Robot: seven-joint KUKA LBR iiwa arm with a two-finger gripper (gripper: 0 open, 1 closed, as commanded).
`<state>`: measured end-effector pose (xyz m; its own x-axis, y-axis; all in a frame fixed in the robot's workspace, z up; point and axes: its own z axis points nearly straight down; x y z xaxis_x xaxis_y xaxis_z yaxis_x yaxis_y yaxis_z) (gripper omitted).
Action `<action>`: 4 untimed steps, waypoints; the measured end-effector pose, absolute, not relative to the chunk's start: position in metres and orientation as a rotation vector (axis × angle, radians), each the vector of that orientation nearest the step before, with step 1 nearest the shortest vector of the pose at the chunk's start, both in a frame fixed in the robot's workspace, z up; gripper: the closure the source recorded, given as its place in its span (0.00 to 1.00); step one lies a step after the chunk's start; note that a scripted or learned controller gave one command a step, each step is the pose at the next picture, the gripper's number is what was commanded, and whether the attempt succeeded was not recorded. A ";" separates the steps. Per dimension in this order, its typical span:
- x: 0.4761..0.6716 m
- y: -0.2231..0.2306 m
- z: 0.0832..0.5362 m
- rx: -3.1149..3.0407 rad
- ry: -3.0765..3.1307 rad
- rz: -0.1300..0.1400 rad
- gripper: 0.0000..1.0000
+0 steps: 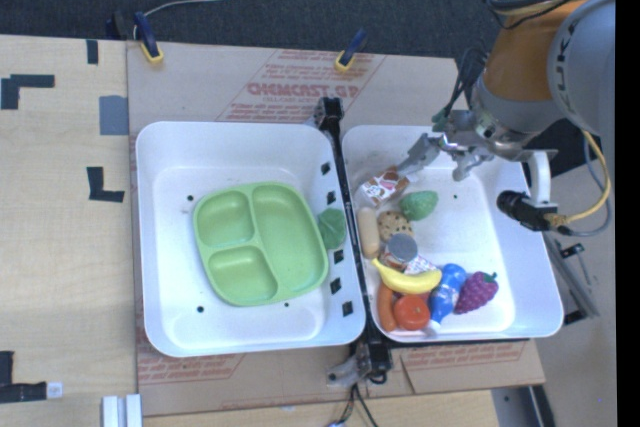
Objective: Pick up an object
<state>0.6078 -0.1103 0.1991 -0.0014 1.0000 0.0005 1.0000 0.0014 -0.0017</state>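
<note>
Gripper is seen over the far edge of the right bin, its 2 fingers spread apart, nothing between them; toy food is piled against that bin's left wall, running to its near-left corner. Likely light, rigid, slick plastic. The green leafy piece sits nearest and fairly free; a pinch across its narrow width is judged best. The banana is crowded by neighbours. The green divided plate lies in the left bin.
</note>
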 end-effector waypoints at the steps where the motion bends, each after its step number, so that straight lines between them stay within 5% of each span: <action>1: 0.623 -0.099 0.152 -2.219 -2.221 0.003 0.00; 2: 0.639 -0.094 0.107 -2.225 -2.229 -0.018 0.00; 4: 0.664 -0.094 0.085 -2.222 -2.224 0.001 0.00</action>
<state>0.6640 -0.0938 0.0850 -0.0009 1.0000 -0.0016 1.0000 0.0009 0.0007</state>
